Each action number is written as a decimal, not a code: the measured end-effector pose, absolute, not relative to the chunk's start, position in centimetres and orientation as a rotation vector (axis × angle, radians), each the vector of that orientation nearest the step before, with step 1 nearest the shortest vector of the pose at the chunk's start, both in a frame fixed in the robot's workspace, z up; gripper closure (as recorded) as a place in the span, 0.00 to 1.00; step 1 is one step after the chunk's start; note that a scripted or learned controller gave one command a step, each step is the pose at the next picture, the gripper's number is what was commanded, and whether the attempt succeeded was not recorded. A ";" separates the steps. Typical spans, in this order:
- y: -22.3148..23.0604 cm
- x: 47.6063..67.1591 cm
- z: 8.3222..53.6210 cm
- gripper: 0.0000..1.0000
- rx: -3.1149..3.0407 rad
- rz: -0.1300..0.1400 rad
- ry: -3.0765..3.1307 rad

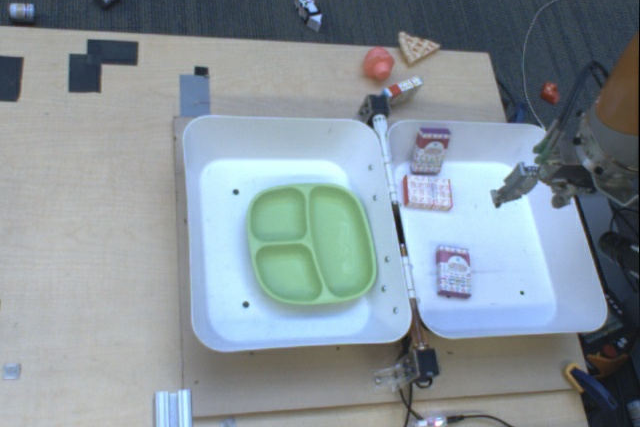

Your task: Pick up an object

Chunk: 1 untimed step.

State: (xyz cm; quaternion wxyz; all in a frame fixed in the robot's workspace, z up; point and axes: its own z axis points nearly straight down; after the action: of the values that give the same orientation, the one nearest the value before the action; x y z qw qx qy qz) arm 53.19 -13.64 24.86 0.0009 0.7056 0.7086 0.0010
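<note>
While the arm [610, 130] is reaching in from the right, the table [90, 245] is carrying two shallow white bins side by side. The left bin [215, 215] is holding a green divided plate [312, 243], lying flat in its middle, likely parked there as something other than a target. The right bin [570, 295] is holding three small boxes spread well apart from one another, which should be leaving room for fingers to come down around any one of them.

The tool [535, 183] is hanging over the right bin's bare upper-right part, spread open and gripping nothing, so the pick is not yet made. The nearest candidate is the flat pink box [428, 193], lying to the tool's left. A red and white box [430, 149] is sitting near the bin's far edge, and another red box [453, 272] is lying nearer the front.

All three boxes are bearing printed faces, but the lettering is too small to read.
</note>
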 end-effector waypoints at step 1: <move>-15.4 49.1 9.5 0.00 2.216 0.005 2.221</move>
State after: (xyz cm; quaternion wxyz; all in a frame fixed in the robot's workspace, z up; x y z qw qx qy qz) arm 49.06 -15.42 9.48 0.0021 0.7063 0.7079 0.0015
